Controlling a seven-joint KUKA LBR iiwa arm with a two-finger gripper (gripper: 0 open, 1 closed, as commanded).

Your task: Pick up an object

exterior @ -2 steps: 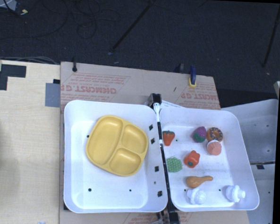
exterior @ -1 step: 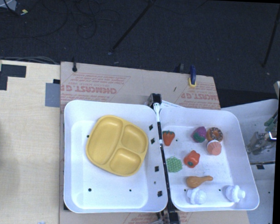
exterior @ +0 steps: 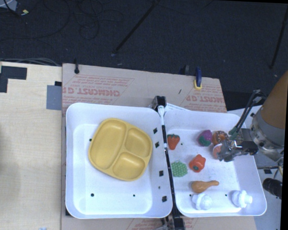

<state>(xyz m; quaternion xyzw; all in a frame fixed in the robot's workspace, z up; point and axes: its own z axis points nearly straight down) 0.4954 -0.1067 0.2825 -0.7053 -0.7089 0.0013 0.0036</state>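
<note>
while the gripper (exterior: 226,152) hovers low at the right of the frame, its fingers too blurred to tell apart or together, the nearest target, a small orange-brown toy (exterior: 220,137) just beside it, looks light, rigid and slick, best pinched across its middle.

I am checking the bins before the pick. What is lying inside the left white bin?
The left white bin holds one yellow divided plate with three compartments. The bin floor beneath the plate is covered, so anything under it cannot be seen.
</note>
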